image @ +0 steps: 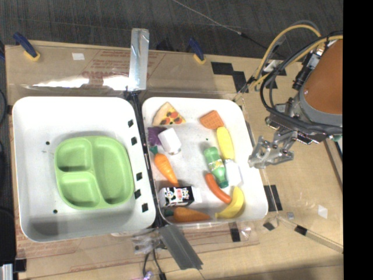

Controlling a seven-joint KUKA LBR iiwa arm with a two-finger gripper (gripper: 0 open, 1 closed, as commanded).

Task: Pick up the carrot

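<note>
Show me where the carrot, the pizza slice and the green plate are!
carrot [165, 167]: camera view, middle of its orange body.
pizza slice [168, 116]: camera view, middle of the topping side.
green plate [93, 172]: camera view, the ridge between its compartments.

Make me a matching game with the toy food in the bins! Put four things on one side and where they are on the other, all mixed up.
Things:
1. pizza slice
2. banana
3. green plate
4. milk carton

Places:
A. in the left bin
B. near front corner of the right bin, on the gripper's side
C. far corner of the right bin, by the divider
D. near the front of the right bin, just past the carrot tip

Pairs: 1-C, 2-B, 3-A, 4-D
</note>
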